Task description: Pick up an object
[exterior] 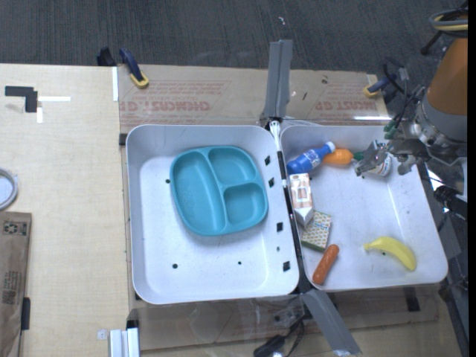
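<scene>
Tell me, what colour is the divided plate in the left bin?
Light blue plate, seen in the camera view.

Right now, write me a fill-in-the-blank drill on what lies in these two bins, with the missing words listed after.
1. The blue plate lies in the ____ bin.
2. The banana lies in the right bin, near its ____ corner on the arm's side.
3. Next to the blue bottle lies a small fruit coloured ____.
4. The pincer hangs above the ____ bin.

Missing words: left; front; orange; right
</scene>
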Controlling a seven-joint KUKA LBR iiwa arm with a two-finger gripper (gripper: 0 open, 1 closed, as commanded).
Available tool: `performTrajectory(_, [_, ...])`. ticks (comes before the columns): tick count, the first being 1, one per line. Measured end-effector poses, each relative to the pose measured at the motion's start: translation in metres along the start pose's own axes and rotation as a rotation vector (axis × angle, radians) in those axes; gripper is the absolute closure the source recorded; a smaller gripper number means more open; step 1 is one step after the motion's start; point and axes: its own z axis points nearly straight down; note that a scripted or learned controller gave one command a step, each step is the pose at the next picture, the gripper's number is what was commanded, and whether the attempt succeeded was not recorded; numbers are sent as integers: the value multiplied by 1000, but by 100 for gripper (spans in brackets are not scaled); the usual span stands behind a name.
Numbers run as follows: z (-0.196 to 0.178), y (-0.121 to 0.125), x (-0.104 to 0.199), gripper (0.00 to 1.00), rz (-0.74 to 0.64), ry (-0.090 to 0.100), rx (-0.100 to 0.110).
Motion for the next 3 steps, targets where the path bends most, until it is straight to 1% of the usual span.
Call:
performTrajectory(1, [123, 89, -1, 0, -30, -1, -6])
performTrajectory(2, [113, 89, -1, 100, -31, -2, -6])
performTrajectory(3, [114, 89, -1, 0, -31, -2, -6])
